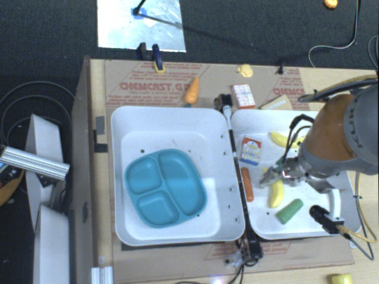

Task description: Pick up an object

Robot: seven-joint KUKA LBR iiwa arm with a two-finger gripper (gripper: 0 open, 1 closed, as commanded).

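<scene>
Dark carpet surrounds a cardboard-topped bench [177, 81] that carries two shallow white bins side by side; the left bin [127, 129] holds a blue divided tray [166, 186], while the right bin [260, 226] holds the loose things from which one is to be picked; the grey arm [343, 135] reaches in from the right and its gripper [278, 175] hangs low over the middle of the right bin, just above the far tip of a yellow banana-shaped piece [276, 194]; whether the jaws are spread or closed I cannot tell at this size, and nothing can be made out between them; near the banana piece lie a green block [289, 211] on its near right, a red-orange stick [246, 183] along the bin's left wall, a small white carton [251, 149] farther back, and another yellow piece [279, 138] at the far side; judging by the pose, the step in hand is the descent onto a target, most likely the banana piece; the next move calls for settling squarely over it, closing across its narrow width, and lifting straight up without nudging the green block beside it.
</scene>
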